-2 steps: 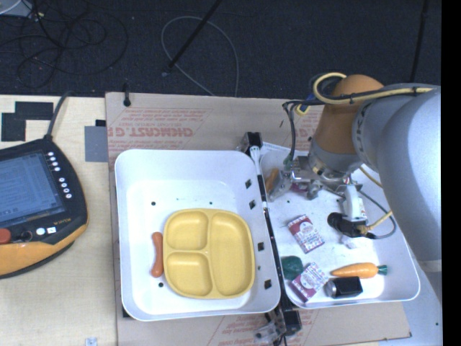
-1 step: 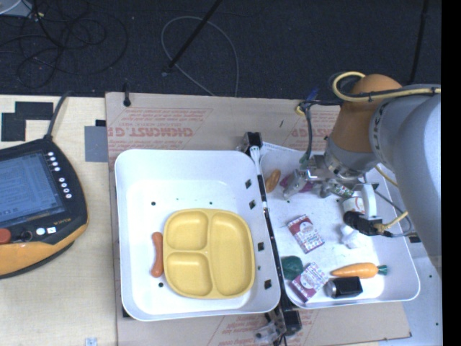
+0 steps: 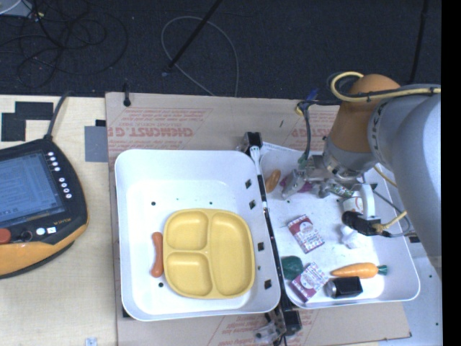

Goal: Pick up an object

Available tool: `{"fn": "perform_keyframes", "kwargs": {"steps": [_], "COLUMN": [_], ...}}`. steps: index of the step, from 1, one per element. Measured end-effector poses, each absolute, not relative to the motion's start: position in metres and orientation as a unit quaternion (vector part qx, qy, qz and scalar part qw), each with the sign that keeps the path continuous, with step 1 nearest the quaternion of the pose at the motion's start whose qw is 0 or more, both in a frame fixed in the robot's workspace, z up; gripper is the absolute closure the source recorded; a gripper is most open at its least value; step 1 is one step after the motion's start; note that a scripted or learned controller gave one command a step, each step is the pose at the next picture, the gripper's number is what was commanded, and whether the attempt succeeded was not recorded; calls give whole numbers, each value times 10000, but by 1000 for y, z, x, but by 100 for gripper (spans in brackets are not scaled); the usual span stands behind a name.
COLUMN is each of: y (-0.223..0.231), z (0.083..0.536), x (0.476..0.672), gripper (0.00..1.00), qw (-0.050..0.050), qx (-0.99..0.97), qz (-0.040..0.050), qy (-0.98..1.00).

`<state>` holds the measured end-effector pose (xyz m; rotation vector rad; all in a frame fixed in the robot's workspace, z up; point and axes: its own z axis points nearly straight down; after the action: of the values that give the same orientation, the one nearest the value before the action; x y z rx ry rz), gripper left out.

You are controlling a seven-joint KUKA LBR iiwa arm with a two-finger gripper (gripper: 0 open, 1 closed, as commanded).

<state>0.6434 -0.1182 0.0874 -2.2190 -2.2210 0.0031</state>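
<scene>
Tablet (image 3: 32, 200) on table (image 3: 94, 294) at far left. Left bin (image 3: 133, 171) holds a yellow divided plate (image 3: 209, 253), w/ an orange sausage (image 3: 156, 254) just beside its left edge. Right bin (image 3: 403, 280): green lump (image 3: 292, 267), two red-white packets (image 3: 306, 233) (image 3: 308, 280), black block (image 3: 346, 287), carrot (image 3: 356, 270). Gripper (image 3: 320, 186) low over right bin's back part, near a small orange piece (image 3: 272, 180); can't tell if closed or apart

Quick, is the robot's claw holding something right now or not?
gripper: low over the far end of the right bin; whether it is open, shut or holding anything cannot be told from this view.
</scene>
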Motion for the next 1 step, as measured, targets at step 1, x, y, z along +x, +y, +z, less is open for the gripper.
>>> {"fn": "perform_keyframes", "kwargs": {"steps": [1], "y": [-118], "z": [87], "x": [643], "gripper": [0], "qw": [10], "qx": [-7064], "qz": [10], "qy": [-7078]}}
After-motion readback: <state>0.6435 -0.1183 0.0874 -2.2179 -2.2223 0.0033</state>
